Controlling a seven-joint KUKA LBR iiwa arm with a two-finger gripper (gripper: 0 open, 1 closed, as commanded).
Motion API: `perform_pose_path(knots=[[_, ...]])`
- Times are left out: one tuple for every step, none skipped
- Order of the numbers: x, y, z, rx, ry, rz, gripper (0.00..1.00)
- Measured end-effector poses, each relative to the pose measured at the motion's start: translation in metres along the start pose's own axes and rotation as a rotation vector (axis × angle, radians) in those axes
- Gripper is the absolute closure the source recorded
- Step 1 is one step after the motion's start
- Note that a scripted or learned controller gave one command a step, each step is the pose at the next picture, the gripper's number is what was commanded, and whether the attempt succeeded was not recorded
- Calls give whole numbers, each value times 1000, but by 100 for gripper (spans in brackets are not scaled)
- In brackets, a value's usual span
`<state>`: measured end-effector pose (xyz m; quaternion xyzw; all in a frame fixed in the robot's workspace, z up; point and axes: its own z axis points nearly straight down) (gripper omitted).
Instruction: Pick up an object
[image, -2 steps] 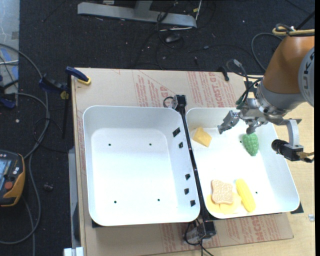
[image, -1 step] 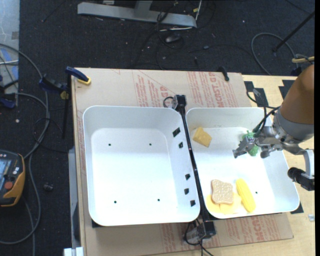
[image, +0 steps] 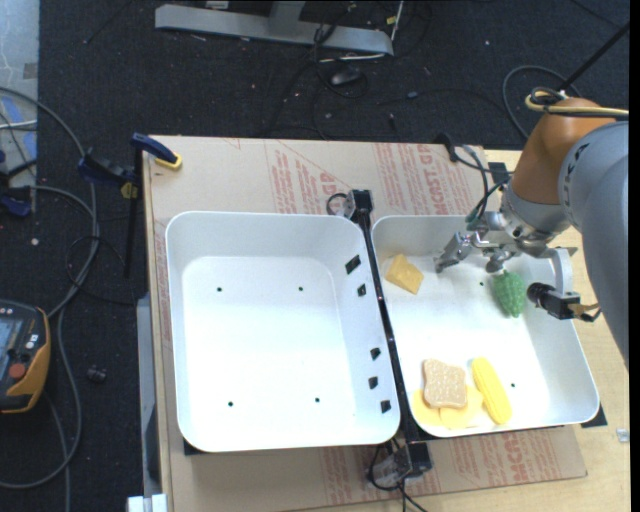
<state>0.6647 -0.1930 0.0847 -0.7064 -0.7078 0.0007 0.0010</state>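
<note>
My gripper (image: 469, 260) hangs over the back of the right bin (image: 548, 352), fingers spread apart and open, with nothing between them. A yellow cheese wedge (image: 404, 273) lies to its left, near the divider. A green leafy piece (image: 508, 293) lies just to the gripper's right, below the wrist. At the front of the bin a slice of toast (image: 445, 383) rests on a flat yellow piece (image: 437, 411), and a yellow corn cob (image: 489, 389) lies beside them.
The left bin (image: 270, 330) sits beside the right one, split from it by a black clipped divider (image: 372, 300). The bench board (image: 260, 175) carries a blue and yellow clamp (image: 158, 150) at its back left corner. Cables trail over the dark floor.
</note>
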Motion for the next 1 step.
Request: perform_pose_path(knots=[[-1,1,-15,-4,-1,1,100]])
